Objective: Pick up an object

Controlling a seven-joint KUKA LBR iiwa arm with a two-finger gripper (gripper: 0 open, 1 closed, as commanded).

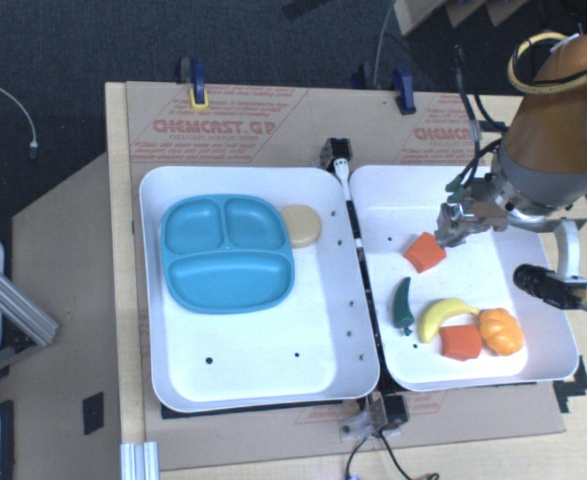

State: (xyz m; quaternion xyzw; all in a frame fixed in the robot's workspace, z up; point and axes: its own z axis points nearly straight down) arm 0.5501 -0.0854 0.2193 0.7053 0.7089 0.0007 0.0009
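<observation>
Two shallow white bins on the cardboard-topped bench [263, 118].

Left bin [263, 368]: one blue three-compartment plastic plate [228, 251]; one pale round disc [301, 224] touching it at 2 o'clock.

Right bin [393, 193]: two orange-red blocks, one [425, 252] near centre, another [461, 342] at 5 o'clock; one yellow banana [443, 316]; one dark green pepper [402, 305]; one orange fruit [502, 330].

Grey gripper [457, 226] sits just at 2 o'clock of the centre block. Fingers blurred, cannot tell spread or pressed. Arm cut off at right.
</observation>
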